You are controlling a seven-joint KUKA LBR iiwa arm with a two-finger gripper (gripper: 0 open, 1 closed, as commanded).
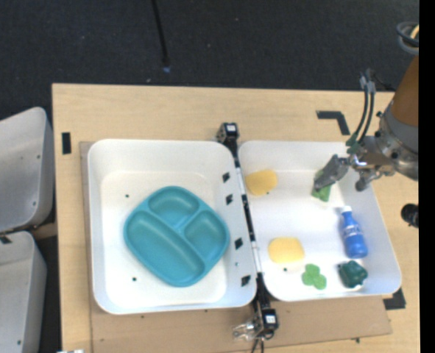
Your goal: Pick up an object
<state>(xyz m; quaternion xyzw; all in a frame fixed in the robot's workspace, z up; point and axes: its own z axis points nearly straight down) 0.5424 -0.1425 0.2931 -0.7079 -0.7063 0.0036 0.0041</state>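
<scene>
My gripper (346,178) hangs over the upper right part of the right bin (291,157), its fingers spread open. A small green object (322,192) lies right under the tip of the left finger (327,173), not between the two fingers. Below it a blue bottle (352,232) lies on the bin floor. Also in this bin are a yellow piece (261,182) at the upper left, a second yellow piece (285,250) lower down, a light green piece (313,276) and a dark green piece (352,273) near the front wall.
The left bin (103,160) holds a teal divided plate (176,234). A black-clipped divider (241,204) separates the two bins. The wooden bench (143,109) surrounds them, and the arm's cables (364,116) hang above the gripper.
</scene>
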